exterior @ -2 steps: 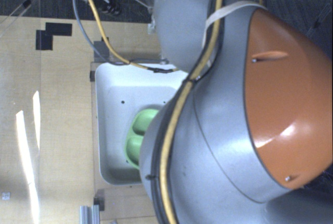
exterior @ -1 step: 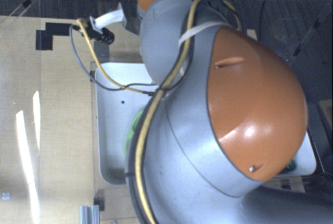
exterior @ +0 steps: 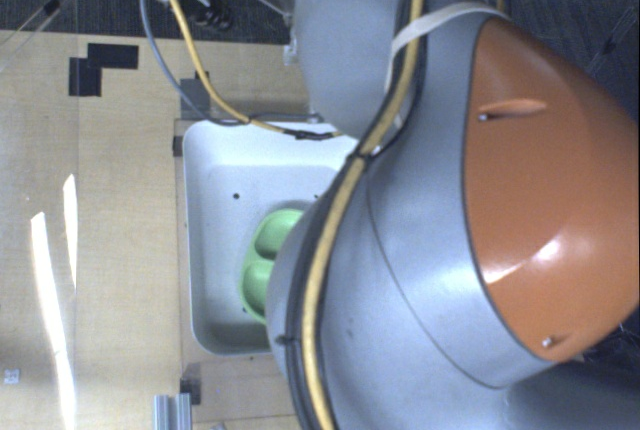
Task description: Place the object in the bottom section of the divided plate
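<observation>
Grey-and-orange arm [exterior: 450, 218] looming over white bin [exterior: 215, 218], green plate [exterior: 265, 263] partly covered, no readable writing.

Pale wooden bench [exterior: 90, 248] has a black L-shaped mark [exterior: 98, 66] near its top edge, glare streaks on the left, and a small metal bracket [exterior: 172, 410] at the bottom edge.

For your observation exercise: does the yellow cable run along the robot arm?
Yes, the yellow cable follows the grey arm past the white bin.
</observation>
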Available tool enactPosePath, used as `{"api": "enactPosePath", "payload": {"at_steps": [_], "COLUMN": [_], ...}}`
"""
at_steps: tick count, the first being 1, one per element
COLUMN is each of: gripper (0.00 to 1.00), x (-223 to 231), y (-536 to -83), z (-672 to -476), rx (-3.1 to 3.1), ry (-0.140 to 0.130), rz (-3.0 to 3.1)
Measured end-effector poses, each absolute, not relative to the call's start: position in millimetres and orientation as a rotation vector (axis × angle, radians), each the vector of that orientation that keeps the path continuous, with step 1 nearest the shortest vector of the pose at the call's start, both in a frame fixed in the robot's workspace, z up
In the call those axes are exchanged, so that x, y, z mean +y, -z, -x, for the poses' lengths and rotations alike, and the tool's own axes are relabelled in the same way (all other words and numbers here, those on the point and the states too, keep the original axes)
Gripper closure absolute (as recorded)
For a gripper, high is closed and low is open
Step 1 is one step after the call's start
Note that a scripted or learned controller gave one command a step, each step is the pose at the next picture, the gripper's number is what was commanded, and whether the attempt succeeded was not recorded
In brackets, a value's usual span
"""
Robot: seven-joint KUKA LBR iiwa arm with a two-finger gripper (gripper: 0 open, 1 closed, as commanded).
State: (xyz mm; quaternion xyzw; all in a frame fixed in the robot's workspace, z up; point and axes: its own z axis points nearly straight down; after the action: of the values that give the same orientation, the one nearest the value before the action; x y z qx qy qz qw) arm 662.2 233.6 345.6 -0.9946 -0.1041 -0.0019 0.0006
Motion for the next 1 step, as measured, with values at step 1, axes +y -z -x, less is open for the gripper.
{"api": "enactPosePath", "payload": {"at_steps": [1], "gripper": [0.00], "x": [235.7], "y": [-363.4], "z": [-617.5], "rx": [-0.319], "ry": [0.003], "rz": [3.124]}}
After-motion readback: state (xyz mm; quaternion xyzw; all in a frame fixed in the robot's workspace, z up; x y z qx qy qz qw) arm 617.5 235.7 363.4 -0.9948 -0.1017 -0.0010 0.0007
